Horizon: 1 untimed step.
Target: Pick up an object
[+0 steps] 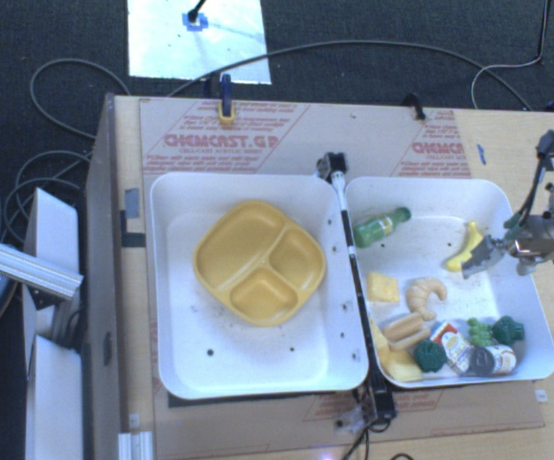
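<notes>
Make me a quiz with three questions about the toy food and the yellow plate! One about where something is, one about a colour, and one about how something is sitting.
1. Where is the yellow divided plate?
A. In the left bin
B. In the right bin
C. On the floor

2. What colour is the bottle in the right bin?
A. Red
B. Green
C. Blue

3. How is the bottle sitting?
A. Standing upright
B. Lying on its side
C. Stacked on the plate

Answers:
1. A, the plate sits in the middle of the left bin.
2. B, its body is green with a darker green cap.
3. B, it lies flat on the bin floor near the divider, pointing towards the banana and the gripper.
</notes>
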Available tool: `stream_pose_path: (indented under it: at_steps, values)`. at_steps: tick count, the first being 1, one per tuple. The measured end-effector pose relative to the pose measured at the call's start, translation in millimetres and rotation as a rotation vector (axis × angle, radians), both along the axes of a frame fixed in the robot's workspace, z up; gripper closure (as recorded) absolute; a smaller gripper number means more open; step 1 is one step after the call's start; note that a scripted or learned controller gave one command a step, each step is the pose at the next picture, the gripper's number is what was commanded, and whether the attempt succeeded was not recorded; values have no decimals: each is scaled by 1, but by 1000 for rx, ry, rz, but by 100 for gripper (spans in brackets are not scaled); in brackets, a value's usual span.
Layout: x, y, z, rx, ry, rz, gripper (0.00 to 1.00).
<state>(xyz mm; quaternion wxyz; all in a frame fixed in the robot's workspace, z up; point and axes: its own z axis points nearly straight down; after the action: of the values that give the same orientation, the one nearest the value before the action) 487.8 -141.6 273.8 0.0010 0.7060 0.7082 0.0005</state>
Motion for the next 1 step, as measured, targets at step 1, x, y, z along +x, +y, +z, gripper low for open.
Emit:
stream_pose_path:
  at_steps: [1]
  values:
    - [-2,33,-124,1,3,-2,0]
